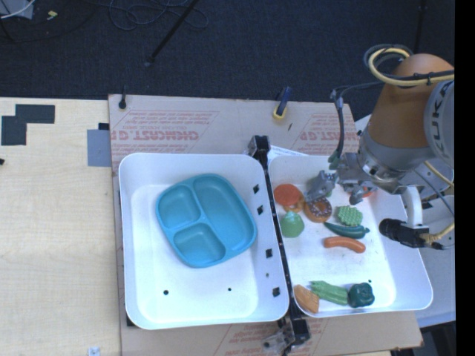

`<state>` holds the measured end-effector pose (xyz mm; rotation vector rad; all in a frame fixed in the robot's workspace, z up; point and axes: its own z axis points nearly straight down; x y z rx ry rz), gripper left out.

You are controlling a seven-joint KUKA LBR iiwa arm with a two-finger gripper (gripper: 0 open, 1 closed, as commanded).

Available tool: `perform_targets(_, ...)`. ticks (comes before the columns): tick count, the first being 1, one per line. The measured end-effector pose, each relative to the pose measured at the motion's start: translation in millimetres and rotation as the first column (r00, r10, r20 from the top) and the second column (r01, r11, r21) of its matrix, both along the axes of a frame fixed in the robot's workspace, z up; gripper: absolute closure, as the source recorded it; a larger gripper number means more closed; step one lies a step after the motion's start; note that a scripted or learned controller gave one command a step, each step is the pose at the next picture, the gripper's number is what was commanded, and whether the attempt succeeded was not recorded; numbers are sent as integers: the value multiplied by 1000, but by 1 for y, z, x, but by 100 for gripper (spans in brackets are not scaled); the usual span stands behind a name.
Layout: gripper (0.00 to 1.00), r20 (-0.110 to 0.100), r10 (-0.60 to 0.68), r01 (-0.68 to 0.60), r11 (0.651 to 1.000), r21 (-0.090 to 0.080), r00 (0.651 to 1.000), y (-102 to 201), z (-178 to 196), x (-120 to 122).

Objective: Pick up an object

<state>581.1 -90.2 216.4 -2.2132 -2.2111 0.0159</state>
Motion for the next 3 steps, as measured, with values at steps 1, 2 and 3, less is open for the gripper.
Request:
perform_targets(1,0,13,2,-2,1000,-1,1000,0,7,3)
perform_targets(2,0,6,2,-2,1000,0,1000,8,-52,-4)
perform_targets(3,0,6,1,-1,1000,0,1000,8,-116,-8)
